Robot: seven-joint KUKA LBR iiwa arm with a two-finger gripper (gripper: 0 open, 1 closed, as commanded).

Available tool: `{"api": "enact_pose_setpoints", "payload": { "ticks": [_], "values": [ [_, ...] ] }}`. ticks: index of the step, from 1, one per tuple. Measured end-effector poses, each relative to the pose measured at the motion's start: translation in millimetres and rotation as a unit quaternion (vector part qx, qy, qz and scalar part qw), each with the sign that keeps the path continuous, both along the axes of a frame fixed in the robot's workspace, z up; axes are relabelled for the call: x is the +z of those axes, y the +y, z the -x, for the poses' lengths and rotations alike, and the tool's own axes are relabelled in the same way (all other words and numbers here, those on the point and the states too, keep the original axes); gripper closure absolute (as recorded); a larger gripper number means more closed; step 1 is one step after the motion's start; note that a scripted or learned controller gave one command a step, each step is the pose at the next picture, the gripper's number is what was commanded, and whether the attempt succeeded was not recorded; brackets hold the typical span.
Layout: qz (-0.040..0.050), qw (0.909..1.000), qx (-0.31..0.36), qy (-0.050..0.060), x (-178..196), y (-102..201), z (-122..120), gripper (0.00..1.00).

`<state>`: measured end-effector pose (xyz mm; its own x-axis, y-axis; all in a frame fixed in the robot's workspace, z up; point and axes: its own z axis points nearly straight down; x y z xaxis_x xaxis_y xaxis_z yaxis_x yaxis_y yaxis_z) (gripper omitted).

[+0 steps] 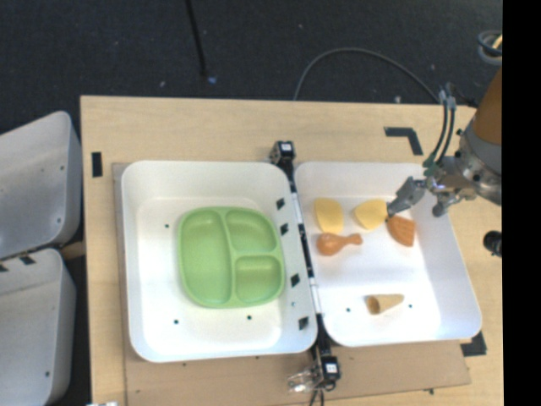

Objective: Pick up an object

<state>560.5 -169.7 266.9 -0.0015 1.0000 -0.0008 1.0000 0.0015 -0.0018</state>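
Note:
The right bin (439, 311) holds several toy food pieces. A yellow piece (330, 216) lies near its left wall, with a second yellow piece (369, 214) to its right. An orange drumstick (338, 243) sits below them. An orange wedge (402, 230) lies further right, and a tan cone (385, 303) rests near the front. My gripper (420, 205) hangs at the bin's upper right, just above the orange wedge. Its fingers stand apart with nothing between them. The left finger (401, 200) is close to the second yellow piece.
A green divided plate (230, 255) lies in the left bin (144, 227). A black cable (355, 53) loops across the bench behind the right bin. White chairs (34, 184) stand at the far left.

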Motion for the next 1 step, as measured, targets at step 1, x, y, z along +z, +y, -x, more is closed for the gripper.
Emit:
{"api": "enact_pose_setpoints", "payload": {
  "ticks": [1],
  "values": [
    [-0.0005, 1.0000, 0.000, 0.002, -55.1, 8.4, -3.7, 0.00]
  ]
}}
